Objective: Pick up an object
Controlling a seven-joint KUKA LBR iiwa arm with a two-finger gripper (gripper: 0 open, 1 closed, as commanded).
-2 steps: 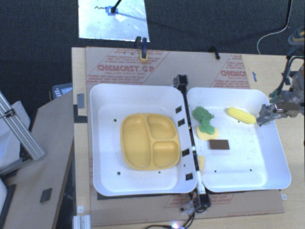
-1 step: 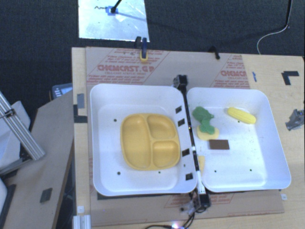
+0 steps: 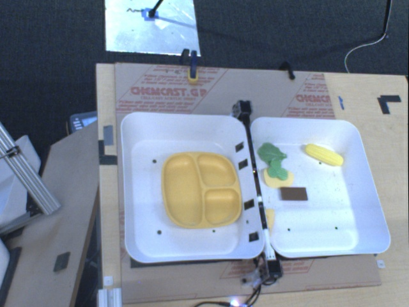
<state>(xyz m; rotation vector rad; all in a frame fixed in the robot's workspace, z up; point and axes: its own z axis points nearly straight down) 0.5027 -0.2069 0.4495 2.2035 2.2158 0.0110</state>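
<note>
Yellow tray [image 3: 201,189], white bins [image 3: 144,139], perhaps brown block [image 3: 294,194]

At the left edge of the frame, a metal rail [image 3: 25,178] is cut off. In the right bin [image 3: 364,190], a pale yellow piece [image 3: 270,219] sits half hidden against the divider at lower centre, its kind unclear. The green item [image 3: 273,159] covers part of a yellow slice [image 3: 279,179]. Wiring [image 3: 255,280] at the bottom edge is too small to make out.
</note>
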